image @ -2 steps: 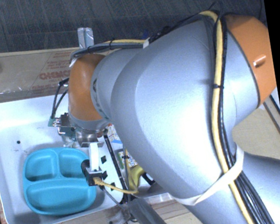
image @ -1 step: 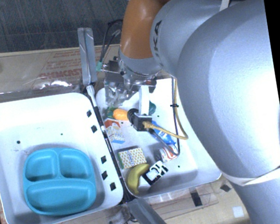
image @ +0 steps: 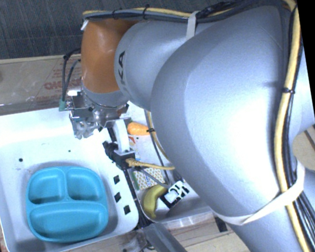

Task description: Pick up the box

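Arm (image: 198,86) reaches in from the right and covers most of the right bin (image: 177,213). Gripper (image: 83,123) sits over the upper part of the left bin (image: 5,135), near the divide between the 2 bins — whether it is open or closed, I cannot tell, and nothing visibly sits in it.

Left bin holds 1 blue divided plate (image: 68,203). In the visible strip of the right bin: an orange item (image: 137,128), a yellowish round thing (image: 152,199) beside a black-and-white tag (image: 176,193). A box I cannot pick out — likely under the arm or among that clutter.

Judged step: approach or search, no grasp yet. Next move calls for locating the box, shifting across to the right bin and coming down square over it.
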